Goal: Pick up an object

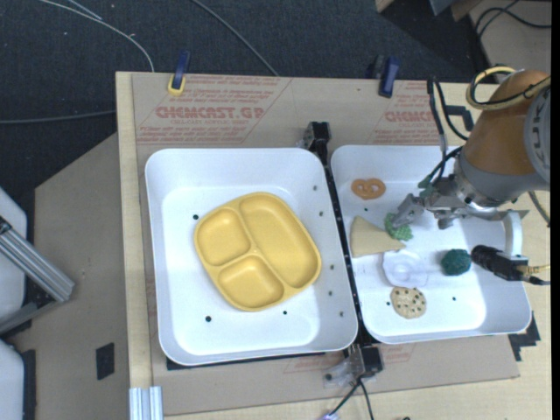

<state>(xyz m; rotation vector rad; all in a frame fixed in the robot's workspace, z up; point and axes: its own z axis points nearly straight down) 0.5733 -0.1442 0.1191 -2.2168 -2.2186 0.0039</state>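
The right bin [503, 318] holds several small items. An orange pretzel [368, 187] lies near its back left corner and a pale cheese wedge [366, 237] rests against its left wall. A small green broccoli piece [402, 229] sits just beside the wedge. A white cup-like piece [405, 269] lies in the middle, a speckled cookie [408, 302] in front of it, and a dark green ball [454, 262] to their right. My gripper [426, 210] hangs low over the bin's back half, its left tip right above the broccoli. I see nothing clearly held.
The left bin [166, 234] carries a yellow divided plate [256, 249] at its centre. A black divider strip [337, 226] runs between the bins. Blue clamps [179, 70] [386, 74] hold the cardboard base at the back edge.
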